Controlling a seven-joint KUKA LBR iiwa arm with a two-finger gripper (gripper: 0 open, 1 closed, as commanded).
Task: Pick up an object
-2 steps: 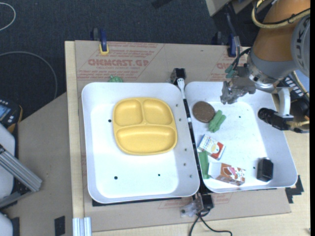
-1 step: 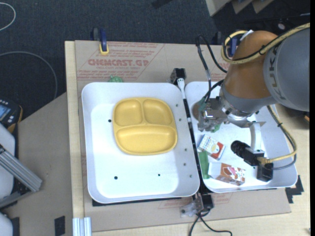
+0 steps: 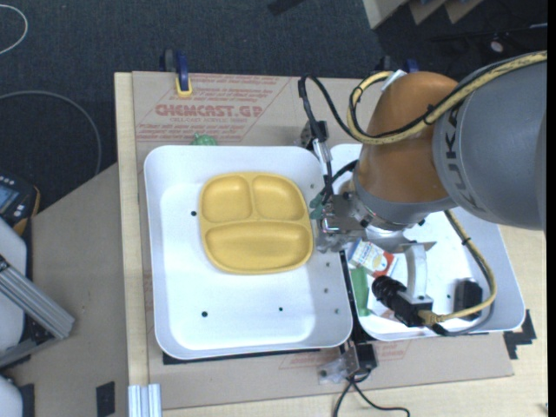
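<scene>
At the bottom of the frame, the left bin (image 3: 174,302) has bare white floor along its front. To its right, the right bin (image 3: 499,289) holds a small packet (image 3: 369,254) with red and green print, partly under the arm (image 3: 504,146). Just above it, the gripper (image 3: 333,220) sits low at the seam between the two bins, close to the right rim of the yellow divided plate (image 3: 256,222) in the middle of the left bin. I cannot tell whether the jaws are spread or closed, because the wrist hides them. Farther up lie a cardboard sheet (image 3: 217,102) and a blue clamp (image 3: 181,63).

The likely risk is that the gripper closes on a bin wall or glances off the plate's shallow rim and comes away with nothing.
</scene>
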